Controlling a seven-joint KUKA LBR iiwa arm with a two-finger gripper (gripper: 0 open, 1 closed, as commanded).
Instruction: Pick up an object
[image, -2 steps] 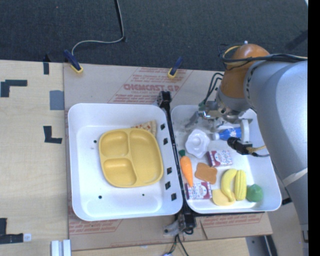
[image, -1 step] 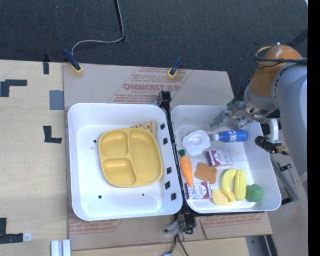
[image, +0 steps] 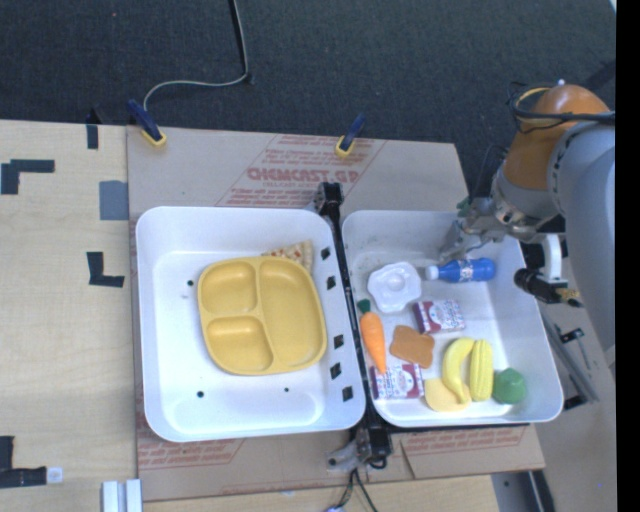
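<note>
Since the blue bottle (image: 464, 270) lies on its side near the back of the right bin (image: 535, 330), right under my hand (image: 462, 238), I judge it the natural pick, though I cannot tell how the hand is set from this slanted view. I would come straight down across its narrow body, not its length, so it does not roll toward the white cup (image: 394, 285) or the small packet (image: 439, 317) just beside it.

2 clamps (image: 147, 122), cable (image: 200, 82), perhaps cardboard (image: 300, 170)
</note>
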